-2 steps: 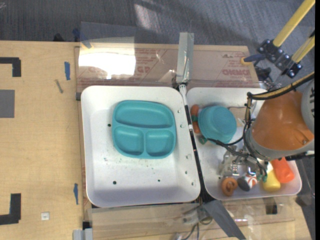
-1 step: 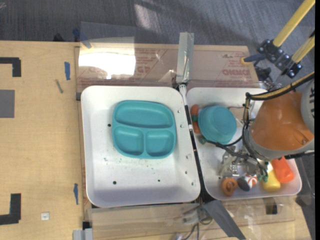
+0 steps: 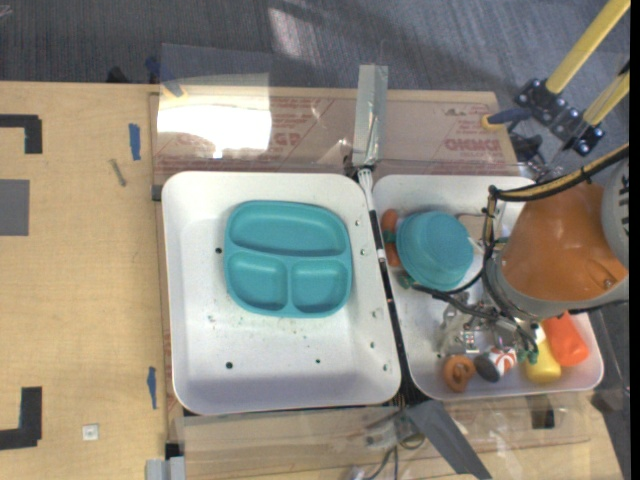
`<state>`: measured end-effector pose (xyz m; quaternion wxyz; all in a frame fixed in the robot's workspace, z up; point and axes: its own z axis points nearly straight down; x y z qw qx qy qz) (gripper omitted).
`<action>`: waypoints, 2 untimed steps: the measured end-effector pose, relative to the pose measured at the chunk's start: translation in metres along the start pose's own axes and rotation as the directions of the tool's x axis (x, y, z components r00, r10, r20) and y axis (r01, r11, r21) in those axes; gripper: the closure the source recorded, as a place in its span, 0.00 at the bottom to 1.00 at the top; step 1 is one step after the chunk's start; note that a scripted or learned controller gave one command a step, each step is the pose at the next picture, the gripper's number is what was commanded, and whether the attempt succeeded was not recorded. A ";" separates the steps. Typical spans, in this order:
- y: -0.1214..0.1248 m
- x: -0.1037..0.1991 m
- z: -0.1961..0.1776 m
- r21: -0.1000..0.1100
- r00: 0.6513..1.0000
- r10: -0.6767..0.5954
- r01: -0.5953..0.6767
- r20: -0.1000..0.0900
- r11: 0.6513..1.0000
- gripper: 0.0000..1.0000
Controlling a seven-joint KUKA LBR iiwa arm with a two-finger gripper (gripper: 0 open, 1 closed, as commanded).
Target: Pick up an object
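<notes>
Teal bowl (image 3: 434, 249) and small toys (image 3: 500, 360) crowd the end effector (image 3: 470, 330), its grip impossible to judge

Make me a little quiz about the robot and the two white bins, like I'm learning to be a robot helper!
1. True or false: the teal divided plate lies in the left bin.
2. Which bin is the arm's orange band above? A) left B) right C) neither
3. Fill in: the upside-down bowl in the right bin is coloured ____.

Key: 1 true. 2 B. 3 teal.
</notes>
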<state>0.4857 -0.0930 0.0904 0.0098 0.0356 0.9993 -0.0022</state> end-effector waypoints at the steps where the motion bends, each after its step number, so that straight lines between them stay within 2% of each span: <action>1: -0.004 0.000 0.000 -0.006 0.998 -0.070 0.070 0.001 0.998 1.00; 2: -0.002 -0.011 0.001 -0.004 0.993 -0.121 0.121 -0.013 0.993 1.00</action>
